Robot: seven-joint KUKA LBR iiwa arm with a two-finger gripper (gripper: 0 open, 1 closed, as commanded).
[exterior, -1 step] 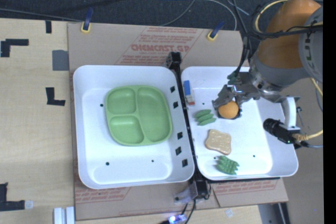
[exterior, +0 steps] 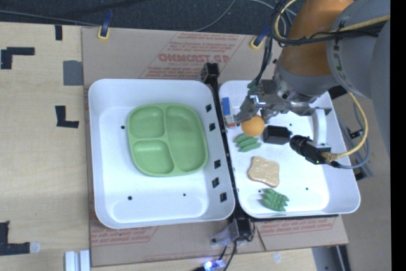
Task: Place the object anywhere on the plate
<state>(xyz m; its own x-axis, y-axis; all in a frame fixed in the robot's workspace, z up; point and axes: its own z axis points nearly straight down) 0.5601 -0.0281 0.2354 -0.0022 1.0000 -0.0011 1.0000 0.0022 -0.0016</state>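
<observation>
Left bin (exterior: 104, 136): shallow white tray holding a light green plastic plate (exterior: 167, 139) with three compartments, lying flat about in its middle.
Right bin (exterior: 336, 190): shallow white tray just beside the left one, a black clip strip along their shared edge.
Arm (exterior: 330, 41): grey with an orange band, reaching in from the right over the far part of the right bin.
Gripper (exterior: 252, 116): low over the far left part of the right bin, its fingers closed around a small round orange toy fruit (exterior: 252, 126).
Orange fruit: between the fingers, over the right bin, well apart from the plate.
Green bean pod (exterior: 248, 143): lying just near of the fruit.
Tan toast slice (exterior: 263, 171): flat in the middle of the right bin.
Dark green leafy piece (exterior: 275, 200): near the right bin's near edge.
</observation>
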